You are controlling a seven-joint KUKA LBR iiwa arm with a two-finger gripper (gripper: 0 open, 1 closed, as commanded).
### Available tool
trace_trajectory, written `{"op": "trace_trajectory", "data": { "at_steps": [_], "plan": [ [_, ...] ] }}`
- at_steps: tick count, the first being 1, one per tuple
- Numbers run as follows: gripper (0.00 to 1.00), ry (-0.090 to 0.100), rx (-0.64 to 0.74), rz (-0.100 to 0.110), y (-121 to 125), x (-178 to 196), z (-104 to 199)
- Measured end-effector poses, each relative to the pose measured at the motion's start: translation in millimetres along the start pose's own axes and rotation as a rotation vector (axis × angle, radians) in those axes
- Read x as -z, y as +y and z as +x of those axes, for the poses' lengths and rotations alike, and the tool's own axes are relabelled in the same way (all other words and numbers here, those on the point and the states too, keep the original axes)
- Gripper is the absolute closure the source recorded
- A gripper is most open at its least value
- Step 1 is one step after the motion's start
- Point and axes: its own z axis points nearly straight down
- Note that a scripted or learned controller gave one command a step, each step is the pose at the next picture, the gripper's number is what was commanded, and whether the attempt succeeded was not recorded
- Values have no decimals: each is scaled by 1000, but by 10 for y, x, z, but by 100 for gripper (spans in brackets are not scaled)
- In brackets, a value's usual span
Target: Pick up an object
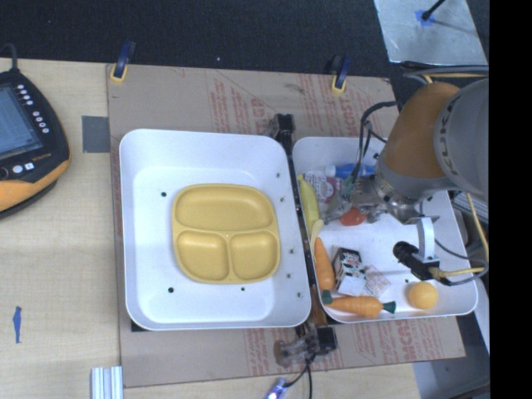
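Since clutter crowds the gripper (359,204) at the right bin's (462,306) twelve o'clock, a grasp may slip.

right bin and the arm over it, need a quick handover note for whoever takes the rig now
Gripper: low over the upper part of the right bin, among the clutter there; its grip cannot be judged.
Things: two carrots, a yellow ball, a small black and white packet lie in the right bin. The yellow divided tray sits in the left bin.
Done: no pick confirmed.
Left: grasp one object and lift it.
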Motion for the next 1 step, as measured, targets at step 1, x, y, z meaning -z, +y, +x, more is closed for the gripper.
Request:
{"op": "trace_trajectory", "data": {
  "at_steps": [1],
  "plan": [
    [100, -2, 3, 0, 7, 114, -13]
  ]
}}
